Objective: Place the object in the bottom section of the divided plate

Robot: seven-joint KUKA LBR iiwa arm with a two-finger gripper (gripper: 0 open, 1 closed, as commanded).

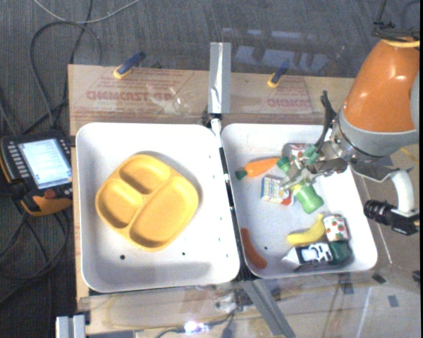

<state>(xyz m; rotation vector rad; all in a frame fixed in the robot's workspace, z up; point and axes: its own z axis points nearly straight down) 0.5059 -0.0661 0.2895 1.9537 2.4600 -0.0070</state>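
Observation:
The yellow divided plate (148,200) lies in the left bin (99,259). Its large section faces the lower right and its two small sections face the upper left; nothing lies on it. My gripper (301,173) is down in the right bin (268,220), in a cluster of objects: an orange carrot (261,166) to its left, a small white and red carton (273,189) just below left, and a green object (310,199) just below. The wrist covers part of a grey can (295,151) behind it. Nothing is clearly held.
Lower in the right bin lie a yellow banana (305,233), a red sausage-shaped piece (253,249), a small spotted can (336,227) and a dark box (317,254). A metal divider (218,83) stands between the bins. A teach pendant (39,164) sits left of the bench.

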